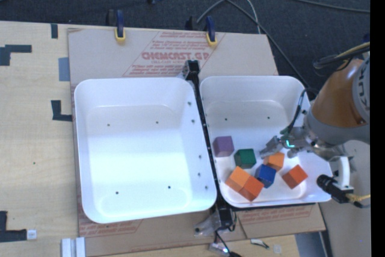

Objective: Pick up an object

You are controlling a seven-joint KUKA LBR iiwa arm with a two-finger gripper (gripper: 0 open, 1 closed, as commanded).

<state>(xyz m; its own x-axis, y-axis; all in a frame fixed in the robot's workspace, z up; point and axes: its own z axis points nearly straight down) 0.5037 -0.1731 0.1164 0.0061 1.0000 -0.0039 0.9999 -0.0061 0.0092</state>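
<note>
Toward the near right of the table (pixel 36 147), the right bin (pixel 252 99) holds a cluster of small blocks in its near half. A purple cube (pixel 224 145) sits farthest left, with a green cube (pixel 245 157) just beside it on the right. Nearer still, a blue cube (pixel 265 175) touches a large orange block (pixel 244 183) that lies at a slant close to the bin's near wall. Another orange cube (pixel 294 176) rests apart on the right, near the wall. A small orange cube (pixel 275 160) lies just far of the blue one, right below the jaws (pixel 283 145). The jaws hang low over this small cube, reaching in from the right; whether they are spread or closed cannot be told, and no block is seen between them. The left bin (pixel 138 153) stands alongside, its wall touching the right bin's. Both bins rest on a cardboard sheet (pixel 174 51) held by two clamps (pixel 120 27) at its far edge.
</note>
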